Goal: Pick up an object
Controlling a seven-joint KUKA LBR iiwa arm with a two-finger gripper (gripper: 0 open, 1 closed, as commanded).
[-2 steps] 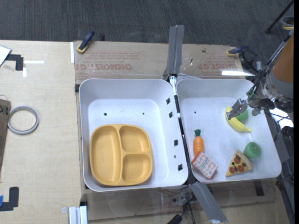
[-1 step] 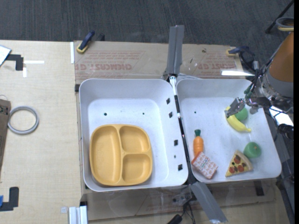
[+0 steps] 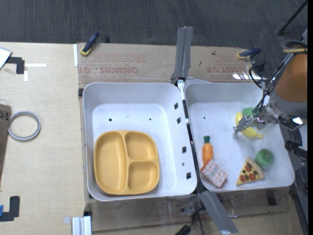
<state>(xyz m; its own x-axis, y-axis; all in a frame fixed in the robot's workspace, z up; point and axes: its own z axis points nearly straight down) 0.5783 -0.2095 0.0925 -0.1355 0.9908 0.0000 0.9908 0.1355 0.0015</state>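
Two shallow white bins sit side by side, and in the right bin [image 3: 234, 106] the gripper [image 3: 244, 127] hangs over a yellow lemon-shaped toy [image 3: 252, 133], its finger state impossible to tell.

Dark grey carpet [image 3: 122, 9] lies beyond the pale wooden bench [image 3: 44, 146]; brown cardboard [image 3: 132, 65] covers the bench's far edge.

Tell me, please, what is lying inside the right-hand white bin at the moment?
The right bin holds a toy carrot, a pink patterned packet, a pizza slice, a green round toy and a yellow toy. The claw covers part of the yellow toy.
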